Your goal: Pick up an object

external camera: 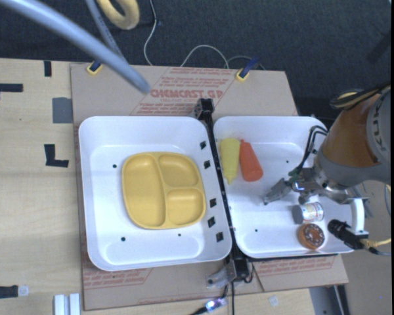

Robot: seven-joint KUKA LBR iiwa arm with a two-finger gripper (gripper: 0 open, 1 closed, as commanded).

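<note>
The right bin [276,136] holds a pale yellow oblong object [230,157] against its left wall. An orange carrot-shaped object [250,162] lies touching it on the right. A small silver can [310,212] and a brown round doughnut-like object [312,236] sit near the bin's lower right corner. My gripper [279,190] hangs low over the middle of the right bin, pointing left. It is right of and below the carrot and just left of the can. Nothing shows in its grasp.
The left bin [102,241] holds a yellow divided plate [163,189]. A black divider [213,176] runs between the bins. My arm's orange band [351,133] and grey wrist cover the right bin's right wall. A grey pole [65,25] crosses the top left.
</note>
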